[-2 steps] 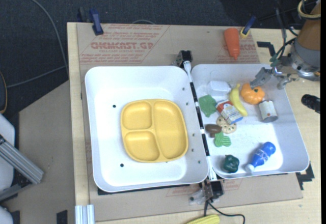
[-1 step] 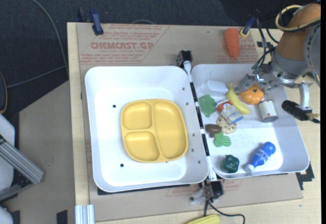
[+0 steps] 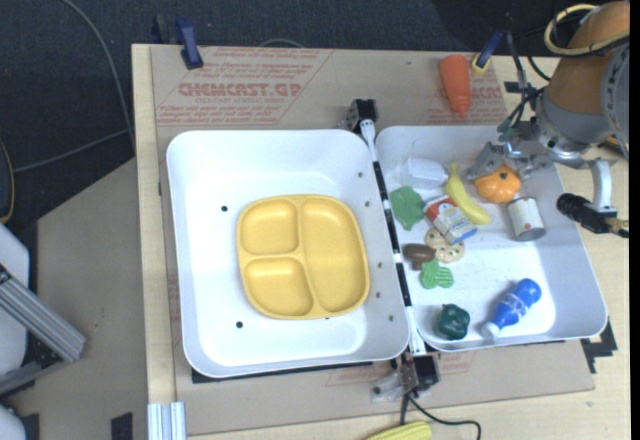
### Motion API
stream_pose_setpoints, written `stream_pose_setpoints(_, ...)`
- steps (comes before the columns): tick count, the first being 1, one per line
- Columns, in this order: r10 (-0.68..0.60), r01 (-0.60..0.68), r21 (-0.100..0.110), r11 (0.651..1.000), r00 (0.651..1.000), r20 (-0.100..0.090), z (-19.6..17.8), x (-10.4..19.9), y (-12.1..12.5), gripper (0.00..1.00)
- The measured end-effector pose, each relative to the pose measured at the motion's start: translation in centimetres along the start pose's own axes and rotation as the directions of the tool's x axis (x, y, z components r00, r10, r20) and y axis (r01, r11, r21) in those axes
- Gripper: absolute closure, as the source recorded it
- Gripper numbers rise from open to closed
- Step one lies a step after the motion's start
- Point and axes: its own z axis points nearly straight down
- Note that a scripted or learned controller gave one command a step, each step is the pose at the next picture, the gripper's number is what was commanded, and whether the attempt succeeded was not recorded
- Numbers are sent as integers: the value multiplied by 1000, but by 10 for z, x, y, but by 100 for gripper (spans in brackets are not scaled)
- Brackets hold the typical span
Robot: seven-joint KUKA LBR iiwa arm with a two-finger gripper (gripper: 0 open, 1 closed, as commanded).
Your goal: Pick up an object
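Observation:
My gripper (image 3: pixel 497 164) is low over the far part of the right bin (image 3: pixel 570 273), just above a small orange fruit (image 3: pixel 498 187) and touching or almost touching its top. A yellow banana (image 3: pixel 466 199) lies right beside the fruit on its left. A grey can (image 3: pixel 523 218) lies on its side just in front of the fruit. Nearer the front of this bin are a blue bottle (image 3: pixel 514 303) and a dark green item (image 3: pixel 452 321). The grey arm (image 3: pixel 580 88) comes in from the right.
The left bin (image 3: pixel 200 228) holds a yellow divided plate (image 3: pixel 301 256). Green pieces (image 3: pixel 407 205), a brown item (image 3: pixel 418 253), a colourful packet (image 3: pixel 453 226) and a white piece (image 3: pixel 425 170) lie by the right bin's left wall. An orange carrot (image 3: pixel 455 83) lies on the bench behind the bins.

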Motion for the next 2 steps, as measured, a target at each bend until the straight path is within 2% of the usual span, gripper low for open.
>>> stream_pose_setpoints(1, 2, -2, -2, 1000, 1000, 0, -38, 69, 18, 100)
stream_pose_setpoints(2, 1, -1, -2, 1000, 1000, -1, -89, 125, 18, 100)
